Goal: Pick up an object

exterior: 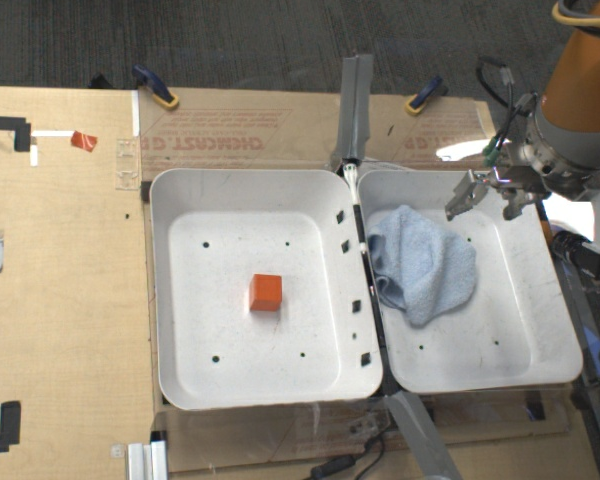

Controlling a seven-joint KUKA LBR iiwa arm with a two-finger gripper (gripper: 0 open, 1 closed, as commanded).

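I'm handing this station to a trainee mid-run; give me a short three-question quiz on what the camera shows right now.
1. True or false: the orange block lies in the same bin as the blue towel.
2. Which bin does the gripper hang over: A) left bin, B) right bin?
3. Fill in: the gripper holds ____.

Key: 1. False; the block is in the left bin, the towel in the right. 2. B. 3. Nothing; its fingers are spread apart above the towel's far right edge.
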